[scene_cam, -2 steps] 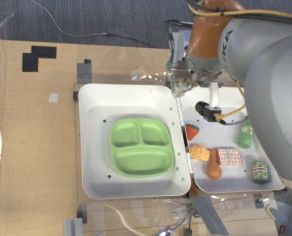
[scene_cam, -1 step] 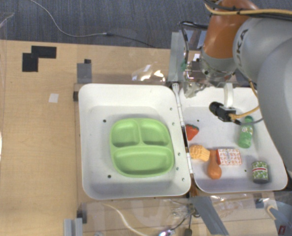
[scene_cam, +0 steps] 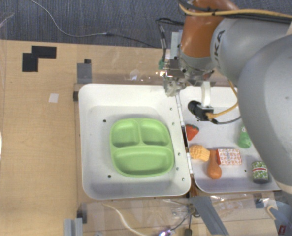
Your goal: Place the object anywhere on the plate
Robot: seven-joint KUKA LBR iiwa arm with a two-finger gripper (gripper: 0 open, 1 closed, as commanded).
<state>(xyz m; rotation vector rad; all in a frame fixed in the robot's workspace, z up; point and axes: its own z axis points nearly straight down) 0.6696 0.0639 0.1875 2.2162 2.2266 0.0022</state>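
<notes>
A green divided plate [scene_cam: 142,147] lies in the middle of the left white bin [scene_cam: 94,132]. In the right bin [scene_cam: 234,183] sit a small red piece [scene_cam: 191,131], a yellow corn cob [scene_cam: 200,153], an orange carrot-like piece [scene_cam: 213,167], a red-and-white patterned box [scene_cam: 229,157], a green item [scene_cam: 243,139] and a small can [scene_cam: 259,171]. My gripper [scene_cam: 172,88] hangs at the far end of the wall between the two bins, well behind the plate and the objects. Nothing shows in its grasp.
The grey arm with its orange band [scene_cam: 205,28] covers the right bin's far and right side. A black connector with a yellow cable [scene_cam: 201,111] hangs over the right bin. Cables run along the bench's far edge and front edge.
</notes>
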